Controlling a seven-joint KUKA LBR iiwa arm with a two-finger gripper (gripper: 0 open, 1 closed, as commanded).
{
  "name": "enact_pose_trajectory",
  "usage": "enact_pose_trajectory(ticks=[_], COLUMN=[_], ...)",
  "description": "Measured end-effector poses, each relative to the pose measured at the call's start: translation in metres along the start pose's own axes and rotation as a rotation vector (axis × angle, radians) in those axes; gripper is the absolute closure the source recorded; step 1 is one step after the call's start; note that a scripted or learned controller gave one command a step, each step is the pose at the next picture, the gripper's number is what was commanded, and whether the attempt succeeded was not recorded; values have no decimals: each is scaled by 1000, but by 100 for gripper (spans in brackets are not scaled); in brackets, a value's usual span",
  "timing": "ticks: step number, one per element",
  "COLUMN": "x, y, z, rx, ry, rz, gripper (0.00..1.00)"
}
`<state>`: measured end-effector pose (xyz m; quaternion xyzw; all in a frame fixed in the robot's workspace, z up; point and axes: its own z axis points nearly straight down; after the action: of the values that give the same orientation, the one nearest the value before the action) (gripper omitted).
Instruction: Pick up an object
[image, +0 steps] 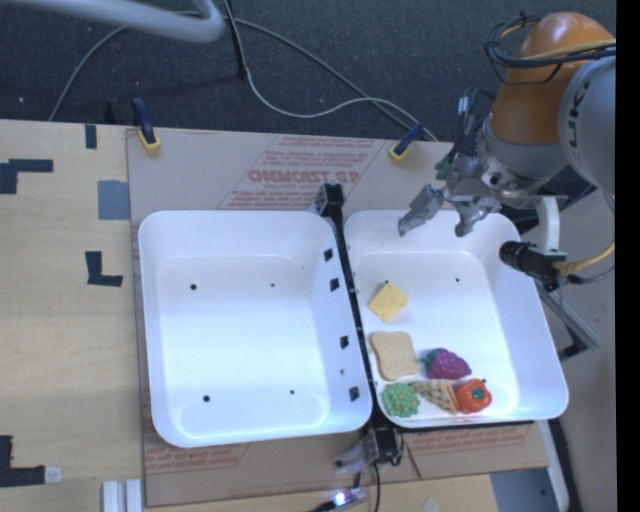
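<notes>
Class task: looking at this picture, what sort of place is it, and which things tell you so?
Probably a robotics lab bench: a robot arm's gripper hangs over two white bins, toy food lies in one, and cables run across the floor.

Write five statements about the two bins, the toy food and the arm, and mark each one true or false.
1. All the toy food lies in the right bin. True.
2. The pincer holds the yellow cheese wedge. False: it hangs open above the bin's far end, holding nothing.
3. The bread slice lies nearer the camera than the cheese wedge. True.
4. The purple grapes lie in the left bin. False: they lie in the right bin, beside the bread slice.
5. The pincer's fingers are spread apart. True.
</notes>
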<state>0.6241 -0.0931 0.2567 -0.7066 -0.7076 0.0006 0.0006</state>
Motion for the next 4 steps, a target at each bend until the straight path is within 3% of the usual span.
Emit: enact_pose_trajectory(ticks=[1,2,3,4], x=[-36,-18,-13,-14], y=[-10,29,-29,-31], z=[92,177,170,170], rx=[10,-3,-6,-8], ry=[-1,-3,-2,-1], rz=[4,-2,1,-1], gripper=[0,0,0,0])
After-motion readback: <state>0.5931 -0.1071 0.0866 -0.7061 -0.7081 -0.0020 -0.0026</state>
